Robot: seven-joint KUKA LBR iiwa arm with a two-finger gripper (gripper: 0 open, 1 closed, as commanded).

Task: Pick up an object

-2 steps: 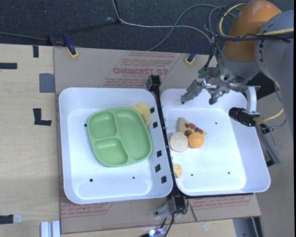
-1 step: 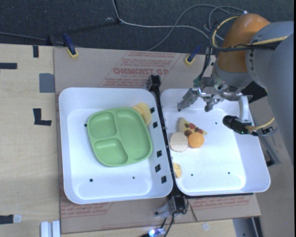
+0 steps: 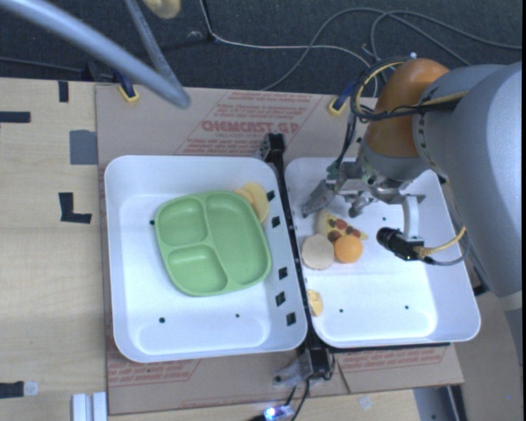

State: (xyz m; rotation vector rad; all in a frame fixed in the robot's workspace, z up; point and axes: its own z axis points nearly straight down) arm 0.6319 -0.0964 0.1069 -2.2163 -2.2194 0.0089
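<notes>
Single fixed camera above bench (image 3: 35,235) — looks down at slant on both bins (image 3: 123,261) — arm (image 3: 473,147) enters right.

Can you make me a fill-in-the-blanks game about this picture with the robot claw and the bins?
1. The divided plate in the left bin is the colour ____.
2. The orange ball lies in the ____ bin.
3. The green plate has ____ compartments.
4. The claw hangs over the ____ bin.

Missing words: green; right; three; right
</notes>
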